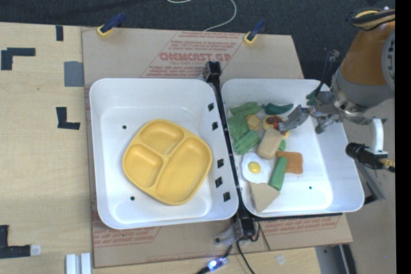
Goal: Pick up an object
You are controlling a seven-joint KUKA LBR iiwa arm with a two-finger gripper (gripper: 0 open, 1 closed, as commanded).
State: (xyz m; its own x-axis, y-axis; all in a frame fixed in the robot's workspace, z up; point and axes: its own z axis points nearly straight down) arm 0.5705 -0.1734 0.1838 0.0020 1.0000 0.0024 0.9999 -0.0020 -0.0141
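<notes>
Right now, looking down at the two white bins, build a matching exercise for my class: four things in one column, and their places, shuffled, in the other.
Things:
1. yellow divided plate
2. toy fried egg
3. gripper
4. orange wedge

Places:
A. right bin, near its left wall, towards the front
B. above the food pile at the back of the right bin
C. middle of the left bin
D. right bin, just right of the green stick

Pairs: 1-C, 2-A, 3-B, 4-D
</notes>
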